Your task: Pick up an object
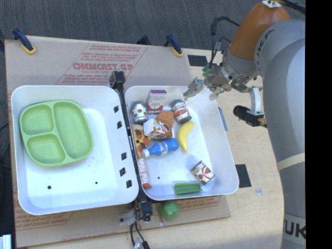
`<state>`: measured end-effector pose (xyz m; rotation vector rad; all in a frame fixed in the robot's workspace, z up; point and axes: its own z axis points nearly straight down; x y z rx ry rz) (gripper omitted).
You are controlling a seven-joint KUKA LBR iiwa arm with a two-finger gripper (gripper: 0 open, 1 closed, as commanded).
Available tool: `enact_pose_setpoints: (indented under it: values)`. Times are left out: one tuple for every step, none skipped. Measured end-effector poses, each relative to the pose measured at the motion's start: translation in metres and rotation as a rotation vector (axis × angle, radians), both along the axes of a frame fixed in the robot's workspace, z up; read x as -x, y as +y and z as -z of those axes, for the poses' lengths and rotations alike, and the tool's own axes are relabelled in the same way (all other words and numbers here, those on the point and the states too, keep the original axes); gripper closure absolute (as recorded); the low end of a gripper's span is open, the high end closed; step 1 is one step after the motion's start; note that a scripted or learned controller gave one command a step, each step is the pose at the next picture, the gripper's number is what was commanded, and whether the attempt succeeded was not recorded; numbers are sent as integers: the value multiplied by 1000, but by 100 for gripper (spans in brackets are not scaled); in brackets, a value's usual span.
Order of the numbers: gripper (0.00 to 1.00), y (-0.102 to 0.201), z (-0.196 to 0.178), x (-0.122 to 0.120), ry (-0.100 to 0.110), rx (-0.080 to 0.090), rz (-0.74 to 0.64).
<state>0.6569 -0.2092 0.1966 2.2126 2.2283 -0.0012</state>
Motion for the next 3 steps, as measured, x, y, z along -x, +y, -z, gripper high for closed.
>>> enact_pose_setpoints:
  values:
    - [0, 17, 101, 26, -3, -1, 2]
    - [100, 17, 89, 24, -6, 0, -2]
    - [100, 50, -30, 83, -1, -1, 1]
